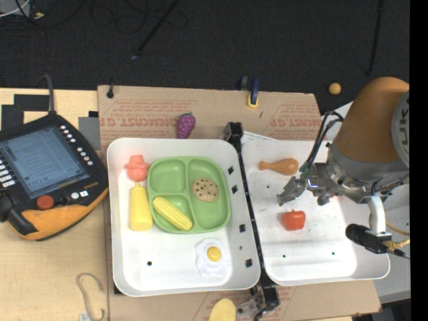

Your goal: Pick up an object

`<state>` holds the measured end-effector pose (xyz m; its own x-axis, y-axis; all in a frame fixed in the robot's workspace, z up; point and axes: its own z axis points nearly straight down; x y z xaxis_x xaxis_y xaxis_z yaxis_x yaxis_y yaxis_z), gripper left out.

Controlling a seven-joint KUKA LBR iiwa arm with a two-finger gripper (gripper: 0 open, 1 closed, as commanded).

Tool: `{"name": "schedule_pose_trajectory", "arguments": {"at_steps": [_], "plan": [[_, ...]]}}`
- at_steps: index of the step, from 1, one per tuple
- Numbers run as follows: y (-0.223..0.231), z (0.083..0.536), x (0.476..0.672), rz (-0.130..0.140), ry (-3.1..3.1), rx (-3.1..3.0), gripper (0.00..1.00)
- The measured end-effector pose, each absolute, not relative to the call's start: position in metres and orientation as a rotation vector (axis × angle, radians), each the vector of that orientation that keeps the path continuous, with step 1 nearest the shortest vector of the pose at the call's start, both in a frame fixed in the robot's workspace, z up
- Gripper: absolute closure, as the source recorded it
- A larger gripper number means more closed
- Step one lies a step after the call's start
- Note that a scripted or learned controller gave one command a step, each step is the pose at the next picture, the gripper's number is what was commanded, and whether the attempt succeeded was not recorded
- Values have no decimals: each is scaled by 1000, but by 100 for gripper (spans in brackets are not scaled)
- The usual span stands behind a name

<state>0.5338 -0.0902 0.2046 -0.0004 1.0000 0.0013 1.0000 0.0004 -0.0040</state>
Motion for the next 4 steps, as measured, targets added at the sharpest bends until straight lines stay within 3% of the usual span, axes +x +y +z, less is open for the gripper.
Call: {"name": "schedule_pose_trajectory", "arguments": {"at_steps": [2, 3, 4], "plan": [[-99, 89, 533, 6, -2218, -2216, 0], [-100, 87, 532, 2, -2212, -2224, 0], [-104, 99, 533, 0, -2204, -2238, 100]]}}
